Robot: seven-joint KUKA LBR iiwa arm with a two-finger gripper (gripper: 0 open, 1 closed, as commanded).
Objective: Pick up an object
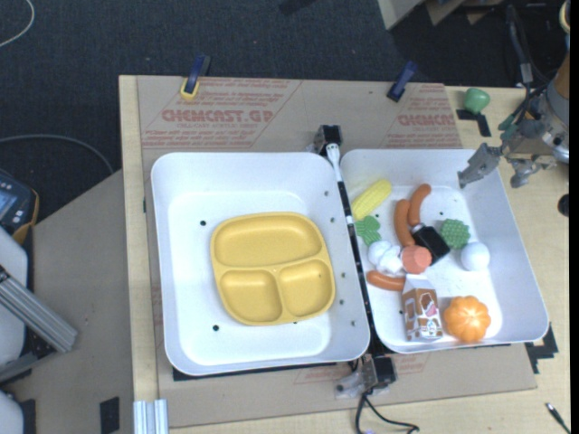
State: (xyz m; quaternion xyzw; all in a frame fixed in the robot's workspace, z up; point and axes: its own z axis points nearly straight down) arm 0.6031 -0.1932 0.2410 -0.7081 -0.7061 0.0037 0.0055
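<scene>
**Claw open and bare above the right bin's far corner**

The claw (498, 172) hangs over the far right corner of the right bin (516, 242), its two fingers spread apart with nothing between them. Below and to its left the toys lie in a loose heap: a corn cob (372, 197) near the bin's left wall, two sausages (410, 212) beside it, a green piece (454, 233), a black block (431, 241), a white egg (474, 257) and a pink piece (416, 259). Nearer the front edge sit a brown carton (421, 313) and, touching it, an orange pumpkin (467, 318). The left bin (176, 242) holds a yellow divided plate (271, 268). Both bins rest on the counter (136, 134).
</scene>
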